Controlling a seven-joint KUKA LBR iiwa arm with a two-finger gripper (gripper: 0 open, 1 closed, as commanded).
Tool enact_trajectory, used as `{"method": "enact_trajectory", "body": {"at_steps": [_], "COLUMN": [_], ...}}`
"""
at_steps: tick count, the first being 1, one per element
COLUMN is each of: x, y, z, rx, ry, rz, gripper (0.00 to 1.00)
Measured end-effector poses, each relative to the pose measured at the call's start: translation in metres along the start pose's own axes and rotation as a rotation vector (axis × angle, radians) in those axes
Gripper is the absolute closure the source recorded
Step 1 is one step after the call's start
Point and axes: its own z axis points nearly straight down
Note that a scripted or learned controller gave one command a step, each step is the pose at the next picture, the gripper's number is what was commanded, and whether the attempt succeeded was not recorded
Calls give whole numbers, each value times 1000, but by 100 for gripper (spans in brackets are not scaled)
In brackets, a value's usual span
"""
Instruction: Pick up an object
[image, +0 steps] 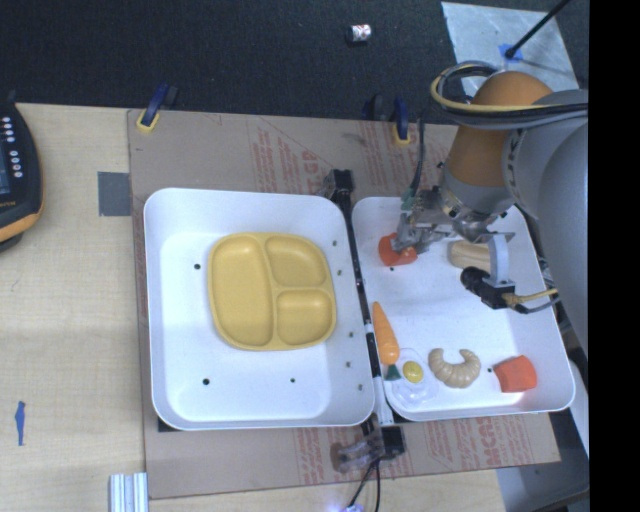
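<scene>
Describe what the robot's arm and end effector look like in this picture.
The arm is grey, rounded and bulky, with an orange band above the wrist. A yellow-and-black cable loops beside the band. The end effector is small, metallic grey, with dark fittings.

The scene was evenly and fairly brightly lit from overhead. The two shallow white plastic bins (160, 300) were close to overexposed, their floors washed almost flat, with a soft grey shadow along the inner left wall of the left bin. The glossy yellow divided plate (271, 290) carried faint sheen on its ridges rather than hard glare. The grey arm with the orange band (497, 120) cast only a weak, diffuse shadow on the right bin's far corner. The dark floor beyond the bench's far edge swallowed detail. Focus was soft throughout; small objects looked slightly smeared, and colour fringing showed at bin rims.
</scene>
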Motion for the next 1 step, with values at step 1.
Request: {"method": "enact_trajectory", "body": {"at_steps": [1], "x": [30], "y": [-76], "z": [-88], "rx": [-3], "ry": [4], "rz": [4], "gripper": [100]}}
